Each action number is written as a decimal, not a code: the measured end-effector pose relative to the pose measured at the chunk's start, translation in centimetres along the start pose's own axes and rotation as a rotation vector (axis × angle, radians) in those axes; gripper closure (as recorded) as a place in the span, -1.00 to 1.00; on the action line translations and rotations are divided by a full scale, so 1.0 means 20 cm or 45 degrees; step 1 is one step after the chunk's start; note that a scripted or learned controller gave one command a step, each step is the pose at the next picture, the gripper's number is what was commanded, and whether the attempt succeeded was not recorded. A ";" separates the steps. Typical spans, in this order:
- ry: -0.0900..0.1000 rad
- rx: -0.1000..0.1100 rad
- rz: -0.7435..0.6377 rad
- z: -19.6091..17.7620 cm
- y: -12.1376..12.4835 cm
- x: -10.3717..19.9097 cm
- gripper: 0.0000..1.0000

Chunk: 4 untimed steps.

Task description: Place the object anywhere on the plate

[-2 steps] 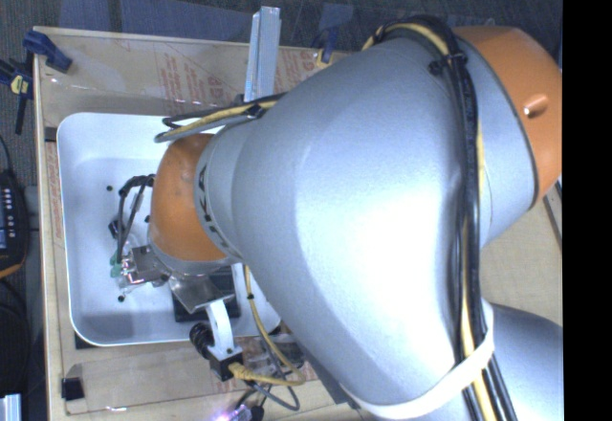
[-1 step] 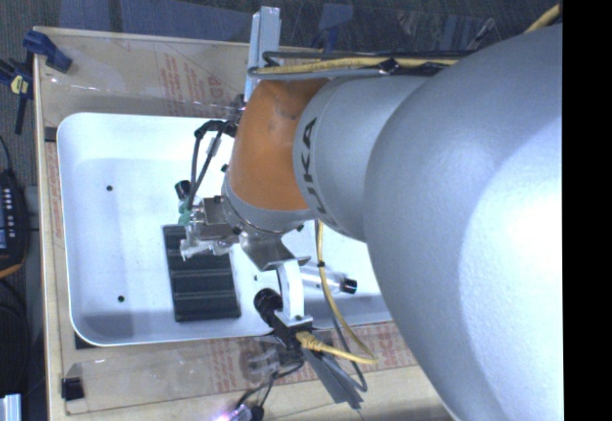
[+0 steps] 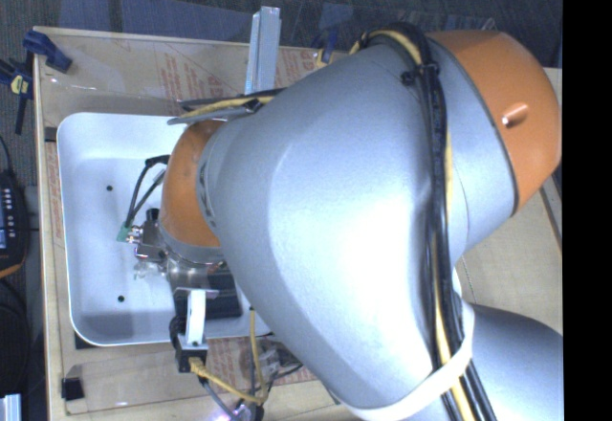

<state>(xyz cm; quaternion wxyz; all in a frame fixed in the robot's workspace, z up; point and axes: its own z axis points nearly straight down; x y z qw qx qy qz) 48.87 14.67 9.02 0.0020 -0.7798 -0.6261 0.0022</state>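
Observation:
My grey arm with its orange band (image 3: 186,189) reaches in from the right and covers most of the bench. Its wrist hangs low over the left white bin (image 3: 81,180), with cables and a small green part (image 3: 125,233) at its left side. The gripper's fingers are hidden beneath the wrist, so what they hold cannot be seen. No plate or loose object is visible; the arm hides the right part of this bin and the other bin.
The wooden bench (image 3: 105,55) frames the bin. A blue clamp (image 3: 45,50) sits at the far left corner. An upright metal post (image 3: 262,51) stands behind the bin. A black device (image 3: 8,218) lies at the left edge.

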 end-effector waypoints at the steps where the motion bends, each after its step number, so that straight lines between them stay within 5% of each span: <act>1: 0.000 -0.005 -0.580 -0.32 -0.02 -0.23 1.00; 2: -0.001 0.002 -0.315 0.00 -0.10 0.13 1.00; 3: 0.001 -0.004 -0.251 -0.64 -0.06 -0.03 1.00; 4: -0.003 0.006 0.119 -0.05 -0.13 0.25 1.00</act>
